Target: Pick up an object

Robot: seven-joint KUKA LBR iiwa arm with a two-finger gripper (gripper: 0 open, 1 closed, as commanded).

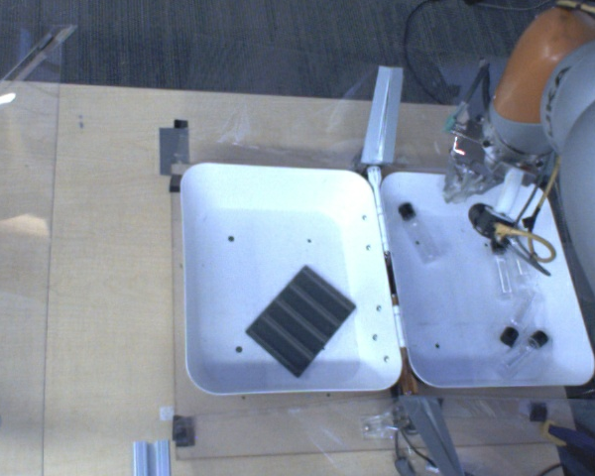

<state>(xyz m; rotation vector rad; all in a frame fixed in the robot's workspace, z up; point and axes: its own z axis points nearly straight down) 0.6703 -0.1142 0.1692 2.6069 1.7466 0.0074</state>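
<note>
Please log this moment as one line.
gripper: over right bin far edge | dark ridged pad: left bin | pick: not yet

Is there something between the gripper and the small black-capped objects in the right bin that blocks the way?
Nothing visible does. The gripper is at the far edge of the right bin. Bare white floor lies between it and the nearest black-capped piece.

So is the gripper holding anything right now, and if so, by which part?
It cannot be told. The gripper sits over the far edge of the right bin, too small and cluttered to read. The dark ridged block lies untouched in the left bin.
</note>
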